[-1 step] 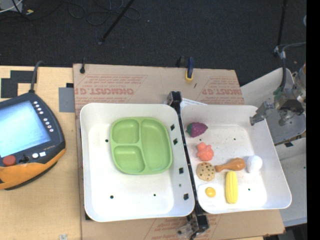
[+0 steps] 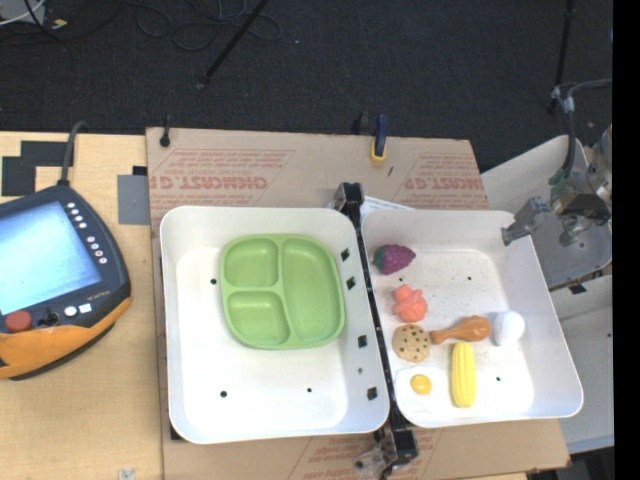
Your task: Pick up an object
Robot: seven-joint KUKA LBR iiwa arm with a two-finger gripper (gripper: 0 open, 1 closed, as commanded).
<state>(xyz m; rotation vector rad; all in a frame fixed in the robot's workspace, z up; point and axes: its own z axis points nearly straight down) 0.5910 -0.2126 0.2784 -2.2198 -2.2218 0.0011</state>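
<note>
The toy foods lie in the right bin, well apart from the gripper, which hangs at the bin's far right corner, above its rim; whether its pincer is released or clenched cannot be told from here. Nearest it are a knobbly purple grape bunch and a lumpy pink-orange piece. Lower down, a glossy brown drumstick ends beside a smooth white egg, with a round speckled cookie at its other end. A ribbed yellow corn cob lies below, beside a small fried egg. The left bin holds a light green plastic divided plate with three compartments. Under the bins, brown cardboard bears red upside-down print, too blurred to read surely. At far left rests an orange-and-grey control pendant with a pale screen
</note>
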